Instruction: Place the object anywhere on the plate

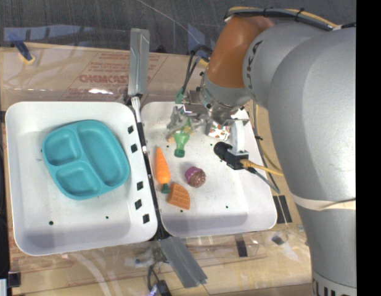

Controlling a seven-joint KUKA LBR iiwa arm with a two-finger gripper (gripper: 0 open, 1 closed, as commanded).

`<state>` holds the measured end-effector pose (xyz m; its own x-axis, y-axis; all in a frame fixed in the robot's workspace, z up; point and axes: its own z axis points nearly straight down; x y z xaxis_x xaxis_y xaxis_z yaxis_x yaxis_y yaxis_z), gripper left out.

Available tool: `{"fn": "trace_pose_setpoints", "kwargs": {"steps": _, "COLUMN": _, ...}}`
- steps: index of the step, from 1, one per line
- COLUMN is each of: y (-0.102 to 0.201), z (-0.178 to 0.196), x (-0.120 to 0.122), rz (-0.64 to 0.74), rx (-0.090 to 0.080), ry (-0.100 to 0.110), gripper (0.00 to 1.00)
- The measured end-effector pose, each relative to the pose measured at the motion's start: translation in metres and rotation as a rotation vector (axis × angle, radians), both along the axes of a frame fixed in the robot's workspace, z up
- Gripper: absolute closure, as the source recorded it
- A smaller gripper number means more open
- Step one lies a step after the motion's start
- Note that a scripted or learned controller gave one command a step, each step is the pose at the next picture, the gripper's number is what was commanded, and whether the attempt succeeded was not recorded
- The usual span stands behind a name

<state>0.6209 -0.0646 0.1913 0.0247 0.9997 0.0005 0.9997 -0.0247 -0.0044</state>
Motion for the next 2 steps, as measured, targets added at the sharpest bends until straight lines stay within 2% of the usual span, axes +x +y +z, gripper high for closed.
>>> {"fn": "trace_pose_setpoints", "kwargs": {"steps": 1, "y": 0.074, "z": -0.001, "x": -0.042, "rz": -0.122, "rx": 0.0, "ry": 0.002, "gripper": 1.0}}
{"fn": "trace_pose_setpoints", "kwargs": {"steps": 2, "y": 0.149, "z": -0.001, "x": -0.069, "rz": -0.13, "rx": -0.002, "ry": 0.004, "gripper": 1.0}}
